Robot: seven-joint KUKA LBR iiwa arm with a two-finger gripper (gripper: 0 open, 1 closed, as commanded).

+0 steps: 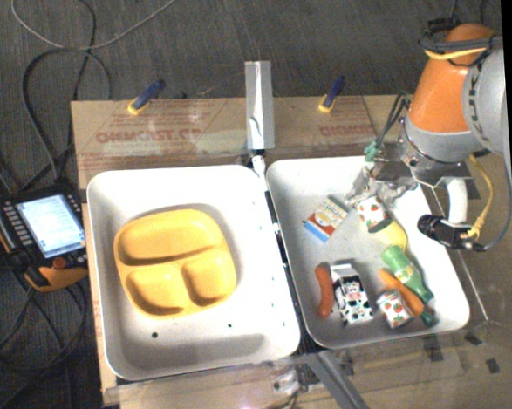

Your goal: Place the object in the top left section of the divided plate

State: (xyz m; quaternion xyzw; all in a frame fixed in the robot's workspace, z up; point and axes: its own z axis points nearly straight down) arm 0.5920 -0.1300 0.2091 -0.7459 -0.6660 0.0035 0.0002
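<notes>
Strawberry carton (375, 212) under pincer (378, 192), touching fingertips, in right bin (460, 312); whether clamped or apart: cannot tell. Likely chosen object. Divided plate (177, 261) well left of pincer, in left bin (102, 254), sections bare, ready for drop. Carton print unreadable. Cardboard lettering behind bins blurred.

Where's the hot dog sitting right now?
The hot dog lies in the right bin, near its front left, just left of the cow-print carton.
</notes>
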